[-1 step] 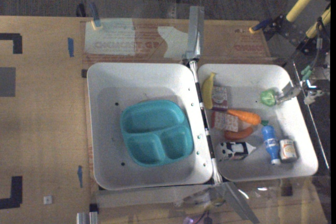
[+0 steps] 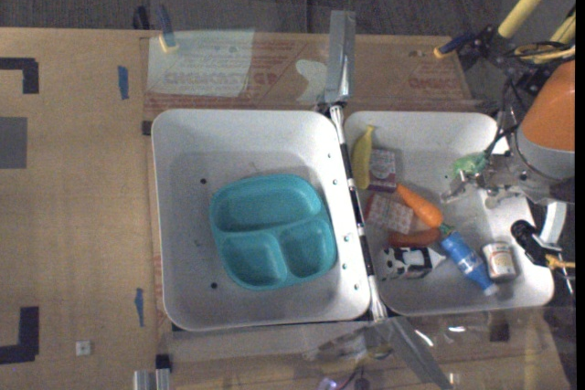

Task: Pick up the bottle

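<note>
The blue bottle (image 2: 466,258) lies on its side near the front of the right bin (image 2: 430,142), just beside a small can (image 2: 499,260). We judge this the approach step: the gripper (image 2: 477,187) hangs farther back, clear of the bottle, and we cannot tell whether the claw is apart or together. Next it must align over the bottle and descend.

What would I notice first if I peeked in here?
The big teal divided plate sits alone in the left bin. The right bin is crowded: a yellow banana by its left wall, an orange carrot in the middle, the blue bottle lying toward the front. The arm's orange band shows at the right.
</note>
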`<state>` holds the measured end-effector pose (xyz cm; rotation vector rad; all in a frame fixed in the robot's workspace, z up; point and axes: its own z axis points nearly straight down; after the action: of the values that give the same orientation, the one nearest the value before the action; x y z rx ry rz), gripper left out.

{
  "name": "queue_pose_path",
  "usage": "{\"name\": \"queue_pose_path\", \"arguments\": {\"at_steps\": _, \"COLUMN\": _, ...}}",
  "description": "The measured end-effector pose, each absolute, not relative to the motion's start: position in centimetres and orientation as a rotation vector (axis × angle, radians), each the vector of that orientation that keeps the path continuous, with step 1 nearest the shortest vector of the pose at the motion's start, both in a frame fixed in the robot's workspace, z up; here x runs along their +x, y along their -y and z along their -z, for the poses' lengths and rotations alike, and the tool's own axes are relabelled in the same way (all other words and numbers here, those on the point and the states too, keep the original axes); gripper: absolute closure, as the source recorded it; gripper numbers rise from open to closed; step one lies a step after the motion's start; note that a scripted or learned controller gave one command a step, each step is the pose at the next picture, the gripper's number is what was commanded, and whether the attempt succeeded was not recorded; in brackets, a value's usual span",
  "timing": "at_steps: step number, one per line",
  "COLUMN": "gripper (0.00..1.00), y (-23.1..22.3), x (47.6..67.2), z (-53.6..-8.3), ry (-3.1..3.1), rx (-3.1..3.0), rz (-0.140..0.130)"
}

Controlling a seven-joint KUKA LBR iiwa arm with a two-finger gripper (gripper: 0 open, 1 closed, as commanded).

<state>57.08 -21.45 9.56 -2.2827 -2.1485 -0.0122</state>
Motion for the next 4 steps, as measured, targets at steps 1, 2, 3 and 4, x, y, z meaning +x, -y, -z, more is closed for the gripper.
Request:
{"name": "queue_pose_path", "arguments": {"at_steps": 1, "gripper": 0.00, "y": 20.7, "x": 53.2, "z": -8.9, "ry": 2.043, "rx": -2.391, "rz": 0.017}}
{"name": "queue_pose_path", "arguments": {"at_steps": 2, "gripper": 1.00, "y": 21.2, "x": 53.2, "z": -10.0, "ry": 2.042, "rx": -2.402, "rz": 0.013}}
{"name": "queue_pose_path", "arguments": {"at_steps": 3, "gripper": 0.00, "y": 21.0, "x": 53.2, "z": -10.0, "ry": 2.043, "rx": -2.396, "rz": 0.015}}
{"name": "queue_pose_path", "arguments": {"at_steps": 4, "gripper": 0.00, "y": 16.9, "x": 49.5, "z": -8.8, "ry": 2.053, "rx": -2.390, "rz": 0.007}}
